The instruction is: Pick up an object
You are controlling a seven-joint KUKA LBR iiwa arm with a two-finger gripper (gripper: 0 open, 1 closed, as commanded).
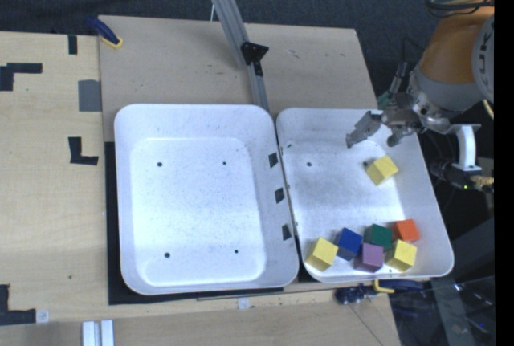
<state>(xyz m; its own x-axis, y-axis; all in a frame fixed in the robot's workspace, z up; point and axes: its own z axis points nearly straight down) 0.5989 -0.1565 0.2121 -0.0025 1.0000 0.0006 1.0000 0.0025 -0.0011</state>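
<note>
My gripper (pixel 376 134) hangs over the far right part of the right bin (pixel 321 136), its two fingers spread open with nothing between them. A yellow cube (pixel 382 169) lies alone on the bin floor just below and slightly right of the fingertips, apart from them. Along the bin's near edge sits a cluster of cubes: yellow (pixel 323 253), blue (pixel 349 242), green (pixel 377 237), purple (pixel 371 256), orange (pixel 407 230) and another yellow (pixel 403 255).
The left bin (pixel 193 200) stands beside the right one. A slanted metal pole (pixel 229 7) with a black clamp rises behind the bins. The arm's orange band (pixel 454 43) is at the right. A blue and yellow tool (pixel 106 32) lies at the far left.
</note>
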